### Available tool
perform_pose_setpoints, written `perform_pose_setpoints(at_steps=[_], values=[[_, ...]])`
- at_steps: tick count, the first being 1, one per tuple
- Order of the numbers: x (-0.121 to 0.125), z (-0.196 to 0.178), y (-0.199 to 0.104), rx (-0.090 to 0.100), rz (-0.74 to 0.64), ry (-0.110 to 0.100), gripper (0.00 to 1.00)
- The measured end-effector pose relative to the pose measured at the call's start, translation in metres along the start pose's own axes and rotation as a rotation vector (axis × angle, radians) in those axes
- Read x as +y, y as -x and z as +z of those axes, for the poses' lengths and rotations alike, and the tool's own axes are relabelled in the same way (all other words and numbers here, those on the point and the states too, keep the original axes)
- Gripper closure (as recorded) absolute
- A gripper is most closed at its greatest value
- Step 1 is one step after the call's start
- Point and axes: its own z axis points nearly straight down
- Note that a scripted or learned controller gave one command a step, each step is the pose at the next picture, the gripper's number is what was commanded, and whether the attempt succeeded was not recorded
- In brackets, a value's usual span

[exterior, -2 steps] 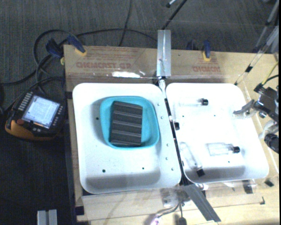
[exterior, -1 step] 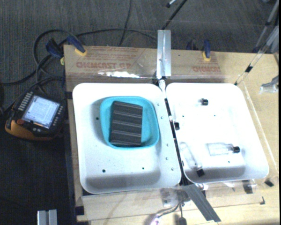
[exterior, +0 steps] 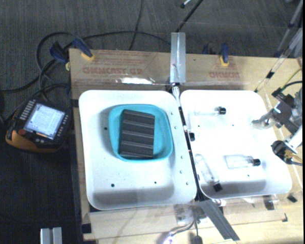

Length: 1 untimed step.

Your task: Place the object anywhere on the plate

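A dark grey ribbed block [exterior: 137, 132] lies flat on the teal plate [exterior: 165, 142], which sits in the middle of the left white bin [exterior: 132, 189]. The block covers most of the plate's centre and stays inside its rim. My gripper [exterior: 283, 128] hangs at the far right edge of the right bin [exterior: 234, 136], well away from the plate and block. It is partly cut off and tangled with cables there, and nothing can be seen held in it.
Three clear vials with black caps lie in the right bin: one at the back [exterior: 213, 112], one at the front right [exterior: 241, 161], one at the front left [exterior: 207, 176]. A metal divider post [exterior: 178, 60] stands behind the bins. A handheld pendant [exterior: 40, 122] rests left of the bench.
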Motion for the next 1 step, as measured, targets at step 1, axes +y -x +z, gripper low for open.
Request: perform_pose_setpoints(at_steps=[1], values=[[0.0129, -0.0759, 0.0113, 0.0, 0.108, 0.005, 0.0]])
